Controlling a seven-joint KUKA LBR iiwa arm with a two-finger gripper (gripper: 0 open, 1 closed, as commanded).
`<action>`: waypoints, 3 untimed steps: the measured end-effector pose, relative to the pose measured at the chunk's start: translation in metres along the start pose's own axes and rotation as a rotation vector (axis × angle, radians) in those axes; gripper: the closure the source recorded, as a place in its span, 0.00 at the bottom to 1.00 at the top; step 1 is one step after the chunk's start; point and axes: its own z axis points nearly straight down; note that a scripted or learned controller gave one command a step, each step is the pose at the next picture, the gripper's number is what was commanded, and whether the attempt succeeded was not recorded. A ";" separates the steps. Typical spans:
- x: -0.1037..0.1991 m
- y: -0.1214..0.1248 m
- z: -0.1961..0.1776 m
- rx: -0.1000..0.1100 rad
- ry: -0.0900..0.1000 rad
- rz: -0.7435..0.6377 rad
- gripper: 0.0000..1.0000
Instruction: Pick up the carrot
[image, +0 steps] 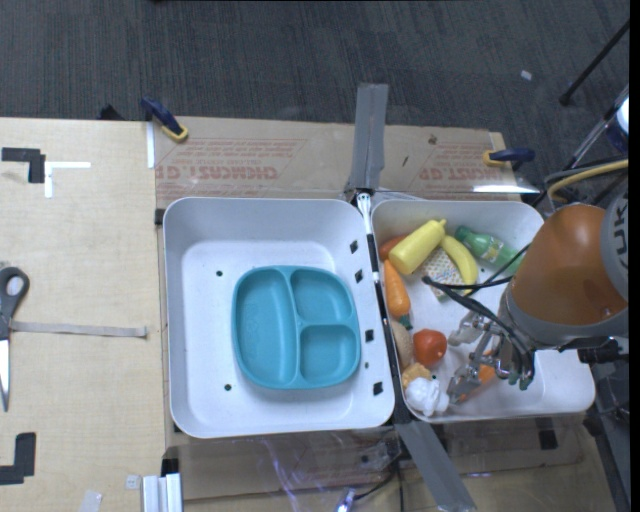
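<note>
The tool (470, 385) hangs low in the right bin (560, 400), near that bin's front wall, below the arm's orange band (565, 265). Whether its fingers are apart or together cannot be told, as the metal parts blur into one another. A small orange piece shows right beside the tool's tip; what it is cannot be made out.

The carrot (396, 290) lies to the left of the tool and further from the camera, well apart from it, along the left wall of the same bin, pointing lengthwise along that wall. A red tomato (429, 346) sits just left of the tool, between it and the carrot. A white crumpled object (424, 396) rests immediately to the left of the tool's tip, close to the front corner. Beyond the tool, toward the back of the bin, lie a yellow mustard bottle (417, 246), a banana (461, 259) and a green bottle (483, 243), partly behind the arm.

Far to the left of the tool, in the left bin (190, 300), a teal divided plate (297, 327) lies flat. Further left again, scissors (8, 300) lie on the table (80, 400).
</note>
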 end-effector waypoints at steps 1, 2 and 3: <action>-0.006 -0.019 0.000 0.001 -0.001 0.381 0.00; -0.008 -0.018 -0.010 0.001 -0.005 0.377 1.00; -0.061 0.035 -0.095 0.001 -0.002 0.530 1.00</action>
